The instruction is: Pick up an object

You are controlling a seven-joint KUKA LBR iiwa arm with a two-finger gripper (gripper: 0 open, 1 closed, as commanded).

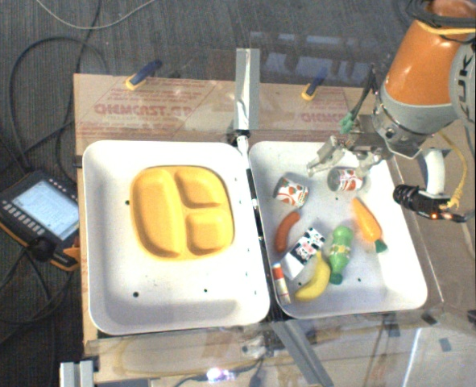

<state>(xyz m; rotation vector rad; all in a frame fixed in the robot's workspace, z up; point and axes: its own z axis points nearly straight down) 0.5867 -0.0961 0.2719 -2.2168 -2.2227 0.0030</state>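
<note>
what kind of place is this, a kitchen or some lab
Most likely a robot lab, not a kitchen: an arm reaches over two white bins of toy food such as a banana, a control pendant lies on the carpet, and cables trail around.

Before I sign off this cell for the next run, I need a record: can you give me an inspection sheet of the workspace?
Surface: two white bins side by side, left bin and right bin, on a bench.
Job's things: in the right bin, two small red-and-white cups, sausage, carrot, green bottle, banana, black-and-white carton.
Clutter: yellow divided tray in the left bin.
Grippers: hand low over the right bin's far side, beside one cup; nothing seen held.
Cables: black leads on the floor beyond the bench.
Surroundings: handheld controller left of the bench; dark carpet.
</note>
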